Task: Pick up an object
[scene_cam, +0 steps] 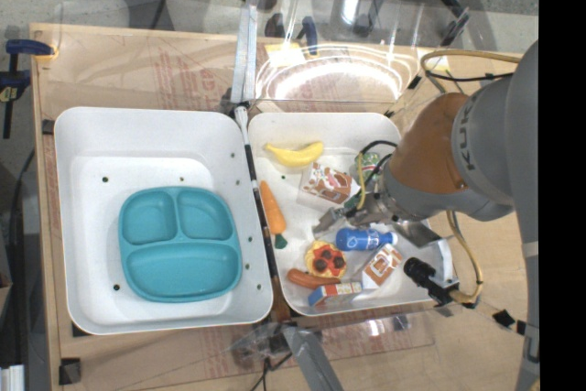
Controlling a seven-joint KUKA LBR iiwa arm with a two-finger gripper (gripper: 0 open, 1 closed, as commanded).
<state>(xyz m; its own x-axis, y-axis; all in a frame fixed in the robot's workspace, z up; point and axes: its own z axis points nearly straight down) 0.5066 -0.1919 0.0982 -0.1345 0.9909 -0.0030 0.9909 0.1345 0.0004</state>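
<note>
We are watching the gripper (pixel 341 217) hovering low in the right bin (pixel 389 125) just above the blue bottle (pixel 364 240), its grip state impossible to tell, and we are judging that the crowding pizza toy (pixel 325 259) and snack packet (pixel 328 183) risk causing a miss.

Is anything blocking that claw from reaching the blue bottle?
Nothing visible does. The gripper hangs just above and left of the blue bottle in the right bin; the pizza slice lies below it, aside.
</note>
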